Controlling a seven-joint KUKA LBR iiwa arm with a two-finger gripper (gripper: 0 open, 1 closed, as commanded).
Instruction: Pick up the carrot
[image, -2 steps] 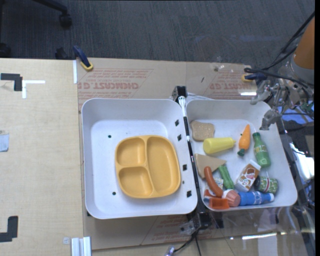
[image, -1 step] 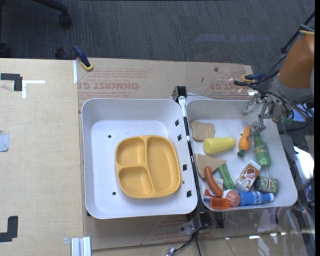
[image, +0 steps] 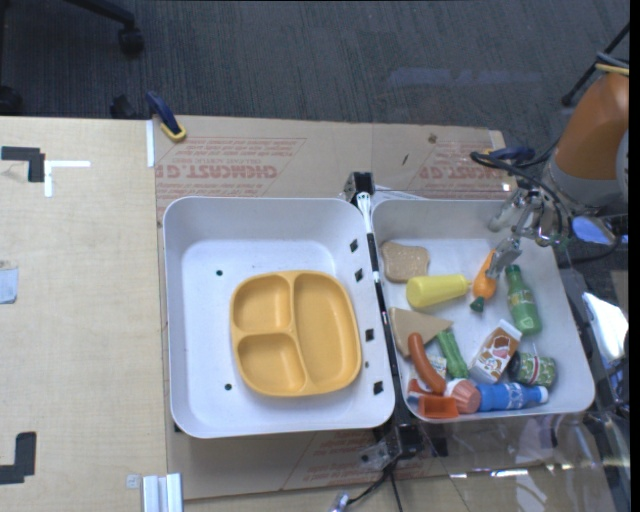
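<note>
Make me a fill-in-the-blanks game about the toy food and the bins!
1. The yellow plate lies in the ___ bin.
2. The carrot lies in the ___ bin.
3. The plate has ___ compartments.
4. Just right of the carrot lies a ___ bottle.

Missing words: left; right; three; green

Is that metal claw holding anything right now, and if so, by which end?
It cannot be told. The gripper sits right at the upper tip of the carrot in the right bin, but a real grip isn't visible.
</note>
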